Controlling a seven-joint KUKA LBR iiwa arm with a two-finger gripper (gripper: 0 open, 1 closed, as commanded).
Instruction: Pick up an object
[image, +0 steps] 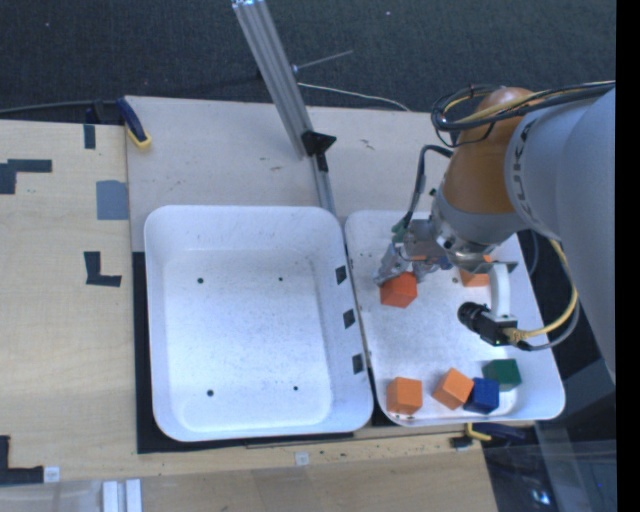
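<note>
Orange block (399, 290) at claw (397, 268) tips | claw state unclear | rt bin (430, 330) | no legible text

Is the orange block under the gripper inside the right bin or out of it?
Inside: the orange block sits within the right bin, just below the gripper.

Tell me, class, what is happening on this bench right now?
A grey robot arm reaches in over the right bin. Its claw sits right at an orange block near the bin's upper left; whether it grips the block is unclear. Two more orange blocks, a blue block and a green block lie along the near edge.
</note>
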